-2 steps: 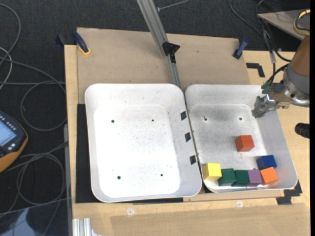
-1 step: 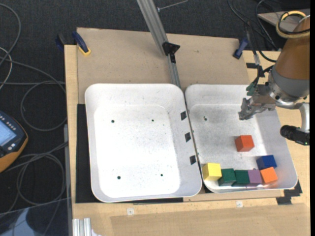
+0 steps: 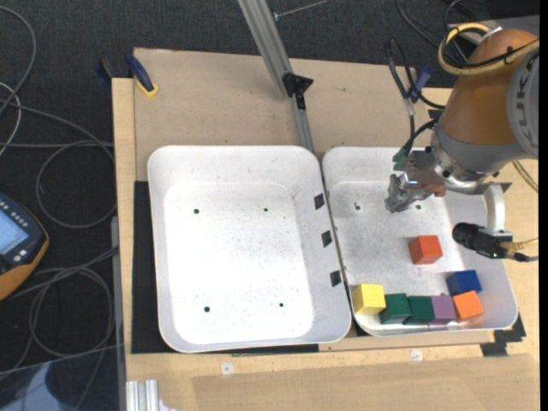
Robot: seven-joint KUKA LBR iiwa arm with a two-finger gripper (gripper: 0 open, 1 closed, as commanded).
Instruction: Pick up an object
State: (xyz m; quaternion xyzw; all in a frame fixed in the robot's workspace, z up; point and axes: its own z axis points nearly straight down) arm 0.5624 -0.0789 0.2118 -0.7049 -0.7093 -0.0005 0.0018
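Observation:
In the right bin [image 3: 370,171], a red cube [image 3: 425,249] lies alone near the middle. Along the bin's front edge sit a yellow block [image 3: 370,297], a green block [image 3: 396,306], a darker green block [image 3: 421,308], a purple block [image 3: 443,306], an orange block [image 3: 467,305] and a blue block [image 3: 463,282]. My gripper [image 3: 399,197] hangs over the bin's back part, up and to the left of the red cube, with nothing seen between its fingers.
The left bin [image 3: 235,165] lies beside the right one. A slanted metal pole [image 3: 272,50] crosses the bench behind the bins. Cables lie on the floor at the left, and the arm's bulk stands over the right bin's far right corner.

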